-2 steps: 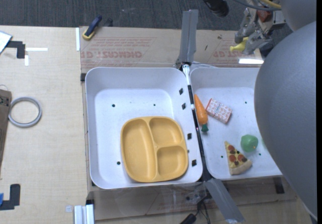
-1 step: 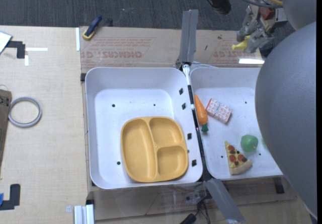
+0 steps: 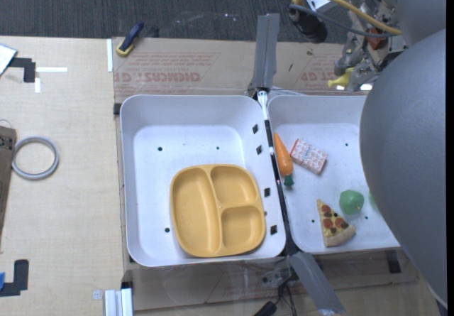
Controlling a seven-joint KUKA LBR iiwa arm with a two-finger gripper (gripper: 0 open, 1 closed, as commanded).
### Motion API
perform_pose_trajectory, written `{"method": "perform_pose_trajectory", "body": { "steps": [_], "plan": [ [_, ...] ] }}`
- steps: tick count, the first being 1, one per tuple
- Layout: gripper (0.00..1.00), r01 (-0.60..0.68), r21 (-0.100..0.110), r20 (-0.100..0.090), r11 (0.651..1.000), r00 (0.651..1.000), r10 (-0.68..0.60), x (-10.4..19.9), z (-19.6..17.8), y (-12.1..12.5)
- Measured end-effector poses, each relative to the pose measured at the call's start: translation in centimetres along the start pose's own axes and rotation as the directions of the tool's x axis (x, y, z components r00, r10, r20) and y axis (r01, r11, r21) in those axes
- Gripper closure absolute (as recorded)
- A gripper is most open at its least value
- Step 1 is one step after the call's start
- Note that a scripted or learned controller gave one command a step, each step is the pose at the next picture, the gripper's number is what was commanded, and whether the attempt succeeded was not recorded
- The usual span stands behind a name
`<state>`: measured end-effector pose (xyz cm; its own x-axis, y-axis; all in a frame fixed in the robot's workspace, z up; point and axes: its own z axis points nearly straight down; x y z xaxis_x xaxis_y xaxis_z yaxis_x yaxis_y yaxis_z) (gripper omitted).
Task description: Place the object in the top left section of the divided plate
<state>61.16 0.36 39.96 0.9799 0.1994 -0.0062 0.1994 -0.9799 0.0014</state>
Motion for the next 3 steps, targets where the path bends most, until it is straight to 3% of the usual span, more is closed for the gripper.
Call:
{"method": "perform_pose_trajectory", "body": {
  "steps": [3],
  "plan": [
    [1.00, 0.010, -0.006, 0.015, 1.000, 1.000, -0.010, 0.1, -2.2, 0.0]
  ]
}}
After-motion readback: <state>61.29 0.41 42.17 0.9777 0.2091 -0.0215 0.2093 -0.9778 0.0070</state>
